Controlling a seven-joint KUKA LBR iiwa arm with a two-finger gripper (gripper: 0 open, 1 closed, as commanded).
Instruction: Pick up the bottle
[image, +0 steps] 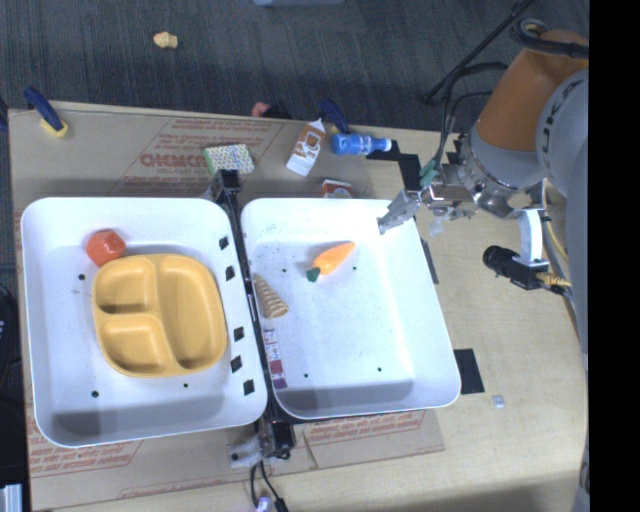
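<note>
The bottle (358, 145) lies on its side on the desk (500, 330), outside the bins, at eleven o'clock from your claw (392, 219). The claw grips nothing; its spread I cannot tell. Align across the bottle's body before descending.

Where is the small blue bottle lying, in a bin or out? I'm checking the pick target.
Out. The small blue plastic bottle lies on its side on the cardboard beyond the right white bin.

two white bins (420, 330): yellow tray (158, 312) left, carrot (333, 258) right; gripper (400, 212) at the right bin's far-right corner; blue bottle (357, 145) beyond.
</note>
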